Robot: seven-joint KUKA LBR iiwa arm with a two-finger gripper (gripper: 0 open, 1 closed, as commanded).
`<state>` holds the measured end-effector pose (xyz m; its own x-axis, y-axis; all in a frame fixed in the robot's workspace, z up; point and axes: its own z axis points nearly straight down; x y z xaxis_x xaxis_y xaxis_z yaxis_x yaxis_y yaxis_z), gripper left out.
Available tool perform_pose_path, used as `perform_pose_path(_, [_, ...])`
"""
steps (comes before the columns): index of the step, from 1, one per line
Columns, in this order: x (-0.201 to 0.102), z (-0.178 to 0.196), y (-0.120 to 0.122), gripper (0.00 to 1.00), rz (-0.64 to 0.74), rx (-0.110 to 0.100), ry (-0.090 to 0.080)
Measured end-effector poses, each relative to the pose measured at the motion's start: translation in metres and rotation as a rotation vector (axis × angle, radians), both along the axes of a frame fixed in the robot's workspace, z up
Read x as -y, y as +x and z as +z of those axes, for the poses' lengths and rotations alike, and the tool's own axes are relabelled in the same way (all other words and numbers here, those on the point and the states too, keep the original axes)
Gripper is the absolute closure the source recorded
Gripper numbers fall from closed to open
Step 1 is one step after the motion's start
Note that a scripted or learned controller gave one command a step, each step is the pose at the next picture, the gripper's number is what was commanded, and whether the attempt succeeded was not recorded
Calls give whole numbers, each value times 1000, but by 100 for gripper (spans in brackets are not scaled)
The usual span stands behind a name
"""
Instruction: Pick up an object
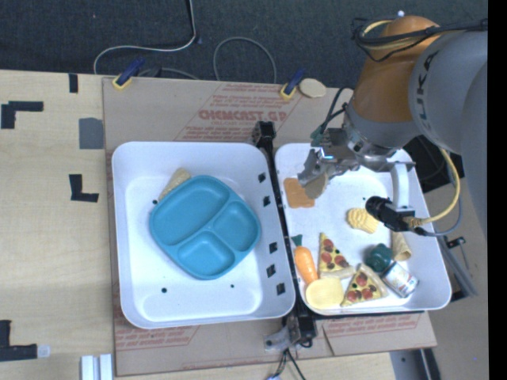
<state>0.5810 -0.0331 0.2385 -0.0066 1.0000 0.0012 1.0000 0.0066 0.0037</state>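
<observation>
**Colours across the two bins**

Both bins are white. The left bin [127, 212] holds a bright blue divided tray [206, 226] with a tan piece [175, 182] showing at its 11 o'clock edge. In the right bin [428, 291], an orange-brown flat piece [299, 194] lies at 10 o'clock, a yellow pastry [364, 221] near centre, an orange carrot [305, 264] at 7 o'clock, and two pizza slices [333, 256] in yellow with red dots beside a pale yellow disc [322, 294]. A dark green item [378, 255] sits at 4 o'clock. The arm [396, 62] is grey and orange.
</observation>
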Motion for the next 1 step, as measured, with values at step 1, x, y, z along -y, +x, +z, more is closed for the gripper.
perform_pose_path(1, [-33,0,6,100,-3,-5,0])
